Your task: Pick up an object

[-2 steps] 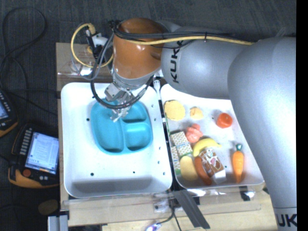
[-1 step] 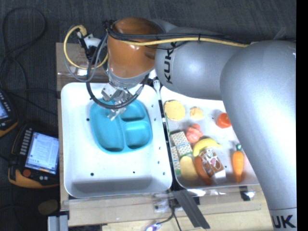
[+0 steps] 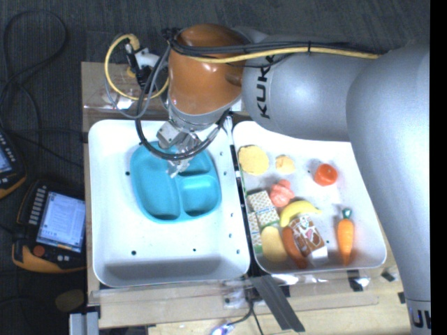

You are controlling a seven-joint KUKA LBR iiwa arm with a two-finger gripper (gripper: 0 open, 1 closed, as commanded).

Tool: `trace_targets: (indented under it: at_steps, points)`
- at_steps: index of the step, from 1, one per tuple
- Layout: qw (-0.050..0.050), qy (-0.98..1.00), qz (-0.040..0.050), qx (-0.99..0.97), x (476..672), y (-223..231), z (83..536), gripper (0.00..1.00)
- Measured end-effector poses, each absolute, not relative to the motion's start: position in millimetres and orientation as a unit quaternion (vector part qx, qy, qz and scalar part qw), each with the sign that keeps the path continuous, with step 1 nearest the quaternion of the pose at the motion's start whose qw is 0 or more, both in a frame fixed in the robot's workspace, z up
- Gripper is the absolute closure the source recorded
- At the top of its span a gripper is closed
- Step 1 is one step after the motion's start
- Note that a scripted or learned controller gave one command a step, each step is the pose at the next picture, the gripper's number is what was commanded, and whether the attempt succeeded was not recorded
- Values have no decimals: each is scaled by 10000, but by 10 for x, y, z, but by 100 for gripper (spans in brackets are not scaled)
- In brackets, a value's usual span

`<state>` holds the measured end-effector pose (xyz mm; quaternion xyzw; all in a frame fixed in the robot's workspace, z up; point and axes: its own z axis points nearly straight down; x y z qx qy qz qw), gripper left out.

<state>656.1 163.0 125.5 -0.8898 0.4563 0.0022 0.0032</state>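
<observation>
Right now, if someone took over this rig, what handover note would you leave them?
Gripper: low over the blue divided tray in the left bin; finger state unreadable, nothing seen held.
Things: right bin holds the toy food, including a carrot, banana, tomato and a yellow round piece.
Done: no pick visible.
Left: grasp an object and lift it.

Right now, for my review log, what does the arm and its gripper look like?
The arm is bulky, rounded, silver-grey, with black KUKA lettering and a glossy orange band above the wrist. Black and yellow cables run along it. The gripper is small, grey metal.
</observation>
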Motion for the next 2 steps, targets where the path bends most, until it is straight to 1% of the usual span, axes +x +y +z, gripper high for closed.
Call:
trace_targets:
  at_steps: [1, 2]
  points:
    - [14, 5674, 38, -8235, 6676, 2257, 2224, 100]
    - [-2, 5215, 23, -8532, 6254, 2337, 2497, 100]
